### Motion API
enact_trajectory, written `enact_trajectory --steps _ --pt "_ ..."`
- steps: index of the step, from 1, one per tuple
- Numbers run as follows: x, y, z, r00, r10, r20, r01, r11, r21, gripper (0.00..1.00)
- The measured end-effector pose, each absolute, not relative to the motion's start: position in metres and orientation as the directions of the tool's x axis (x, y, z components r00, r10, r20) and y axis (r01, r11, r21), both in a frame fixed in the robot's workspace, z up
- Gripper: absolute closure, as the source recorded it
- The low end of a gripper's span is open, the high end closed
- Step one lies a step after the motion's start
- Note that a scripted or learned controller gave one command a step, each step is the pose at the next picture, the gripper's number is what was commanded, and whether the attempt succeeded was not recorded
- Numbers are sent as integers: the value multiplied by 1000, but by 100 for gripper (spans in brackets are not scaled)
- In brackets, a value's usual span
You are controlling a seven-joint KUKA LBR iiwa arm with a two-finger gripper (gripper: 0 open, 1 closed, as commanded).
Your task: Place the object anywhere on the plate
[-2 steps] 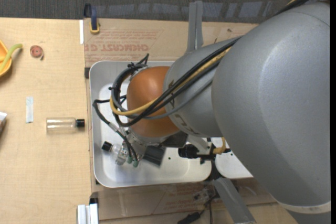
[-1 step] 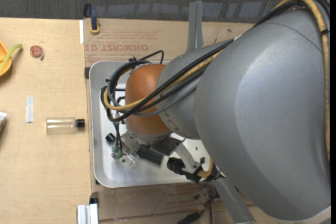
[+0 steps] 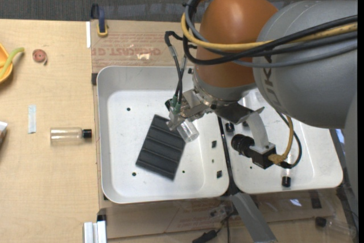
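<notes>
The gripper point(image 3: 183, 118) hangs over the left white bin point(image 3: 114, 139), right at the far corner of the dark ribbed flat plate point(image 3: 161, 147). A small clear thing point(image 3: 187, 132) sits at its tip, touching that corner; I cannot tell if it is held. Lowering slowly seems best. There is bare floor left of the plate, but the bin's walls are close.
</notes>
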State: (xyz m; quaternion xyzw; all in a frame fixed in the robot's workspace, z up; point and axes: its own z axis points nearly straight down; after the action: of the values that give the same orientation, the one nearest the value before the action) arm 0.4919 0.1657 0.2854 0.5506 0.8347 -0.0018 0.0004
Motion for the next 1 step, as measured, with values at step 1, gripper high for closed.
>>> enact_trajectory --steps 1 --pt "479 211 195 -658 753 0 753 658 -5 100"
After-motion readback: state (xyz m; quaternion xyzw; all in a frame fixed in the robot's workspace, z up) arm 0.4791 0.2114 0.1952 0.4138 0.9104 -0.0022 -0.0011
